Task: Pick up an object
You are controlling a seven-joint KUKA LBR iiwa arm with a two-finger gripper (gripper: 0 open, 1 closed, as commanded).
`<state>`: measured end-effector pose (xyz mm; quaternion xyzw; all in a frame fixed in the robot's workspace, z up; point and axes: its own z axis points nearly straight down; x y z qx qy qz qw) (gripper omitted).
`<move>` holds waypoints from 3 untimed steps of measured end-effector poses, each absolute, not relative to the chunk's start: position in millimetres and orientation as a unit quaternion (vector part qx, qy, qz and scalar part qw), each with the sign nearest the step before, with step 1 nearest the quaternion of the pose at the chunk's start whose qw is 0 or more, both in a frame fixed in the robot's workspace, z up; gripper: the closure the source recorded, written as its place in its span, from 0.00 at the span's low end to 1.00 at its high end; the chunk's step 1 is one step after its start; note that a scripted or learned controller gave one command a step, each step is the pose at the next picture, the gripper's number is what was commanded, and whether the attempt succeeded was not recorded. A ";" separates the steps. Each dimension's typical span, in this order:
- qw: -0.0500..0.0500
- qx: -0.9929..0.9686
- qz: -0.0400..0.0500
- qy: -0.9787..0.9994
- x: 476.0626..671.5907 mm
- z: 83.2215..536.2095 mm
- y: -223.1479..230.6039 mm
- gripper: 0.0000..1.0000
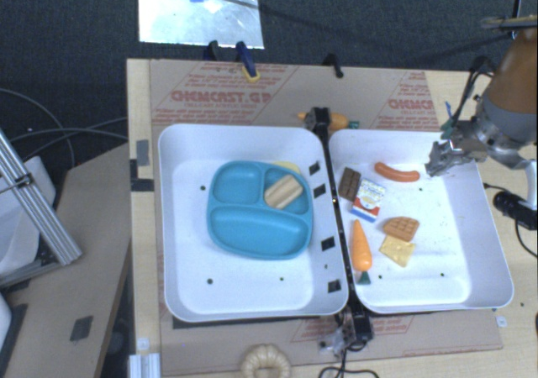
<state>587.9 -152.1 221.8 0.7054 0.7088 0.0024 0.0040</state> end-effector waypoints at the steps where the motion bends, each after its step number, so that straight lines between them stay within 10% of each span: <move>1: 0.002 0.705 0.001 0.709 588.9 224.8 -152.1 1.00; 3: 0.001 0.704 0.002 0.710 622.0 210.8 -56.2 1.00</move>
